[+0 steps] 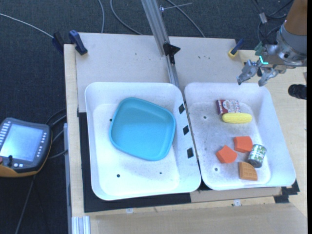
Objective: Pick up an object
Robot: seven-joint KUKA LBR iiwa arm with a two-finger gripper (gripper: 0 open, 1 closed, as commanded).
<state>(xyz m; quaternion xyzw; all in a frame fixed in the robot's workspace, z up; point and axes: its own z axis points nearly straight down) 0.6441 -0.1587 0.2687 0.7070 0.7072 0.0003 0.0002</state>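
Hovering spread and empty above the right bin's (278, 130) far edge, the gripper (257, 74) has picked nothing yet; all 6 small objects, like the yellow corn (237, 118), lie inside.

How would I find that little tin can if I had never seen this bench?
Look at the right-hand white bin of the two. Near its lower right corner sits a cluster of orange blocks; the tin can lies right beside them, touching. It alone is shiny metal with a green label.
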